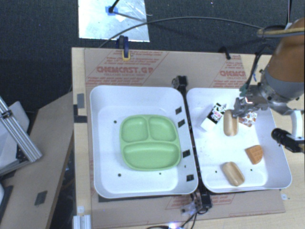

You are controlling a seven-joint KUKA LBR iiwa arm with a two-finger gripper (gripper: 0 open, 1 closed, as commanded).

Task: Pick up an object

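Observation:
The right bin [209, 175] holds a tan bread roll [230, 123] near its middle, a second roll [233, 173] by the front edge, and an orange waffle-like piece [254, 154] to the right. A small white carton with black marks [214, 116] lies at the left. A red and white packet [248, 119] peeks out under the arm. My gripper [241, 107] hangs over the upper end of the middle roll, just right of the carton. Nothing visible sits between its fingers.
The left bin [107, 109] carries a green divided plate [149, 142]. A black clip row [183, 123] runs along the seam between the bins. A blue and yellow clamp [124, 47] stands at the cardboard's back edge. A black bracket [287, 140] sticks in at the right.

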